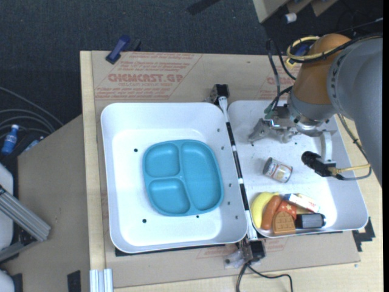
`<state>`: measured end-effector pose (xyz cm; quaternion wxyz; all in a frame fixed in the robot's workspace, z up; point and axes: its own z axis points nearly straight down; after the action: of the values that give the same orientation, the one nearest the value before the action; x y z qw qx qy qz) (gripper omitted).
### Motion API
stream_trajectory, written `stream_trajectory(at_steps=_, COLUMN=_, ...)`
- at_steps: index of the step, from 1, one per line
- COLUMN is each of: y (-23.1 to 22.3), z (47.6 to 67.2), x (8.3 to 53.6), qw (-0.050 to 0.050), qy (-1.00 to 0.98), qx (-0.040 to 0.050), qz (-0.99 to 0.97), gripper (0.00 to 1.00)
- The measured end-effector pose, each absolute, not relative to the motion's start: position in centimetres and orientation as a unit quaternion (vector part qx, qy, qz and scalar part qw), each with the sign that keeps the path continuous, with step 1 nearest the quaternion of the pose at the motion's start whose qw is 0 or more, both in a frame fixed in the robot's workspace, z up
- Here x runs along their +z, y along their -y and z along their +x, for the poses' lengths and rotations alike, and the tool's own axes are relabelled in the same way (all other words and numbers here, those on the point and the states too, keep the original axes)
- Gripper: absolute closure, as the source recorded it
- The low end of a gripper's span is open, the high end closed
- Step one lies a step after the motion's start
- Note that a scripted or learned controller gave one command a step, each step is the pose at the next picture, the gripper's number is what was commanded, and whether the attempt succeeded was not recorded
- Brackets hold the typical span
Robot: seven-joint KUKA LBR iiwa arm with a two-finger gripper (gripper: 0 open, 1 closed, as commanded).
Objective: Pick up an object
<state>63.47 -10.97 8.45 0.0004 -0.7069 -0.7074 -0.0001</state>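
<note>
The jar is lying on its side in the middle of the right bin, apart from the pile of 3 or so things crowding the near corner. The hand is hovering above the bin's far part, beyond the jar; whether it is apart or together I cannot tell (the wrist is blocking it). Risks: a lying jar is likely rolling away under a closing grip, and a drop at the pile is likely catching 2 things or none. The blue plate is sitting in the left bin, well apart.
</note>
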Motion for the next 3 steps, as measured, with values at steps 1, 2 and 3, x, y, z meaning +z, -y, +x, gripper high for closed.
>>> stream_trajectory(at_steps=1, y=9.2, z=56.8, x=8.4, qw=0.001, qy=0.707, qx=0.0006, qz=-0.707, gripper=0.0)
stream_trajectory(at_steps=2, y=9.8, z=50.4, x=8.4, qw=0.001, qy=0.707, qx=0.0007, qz=-0.707, gripper=0.0)
stream_trajectory(at_steps=3, y=9.9, z=50.6, x=9.5, qw=-0.002, qy=0.707, qx=-0.0005, qz=-0.708, gripper=1.0)
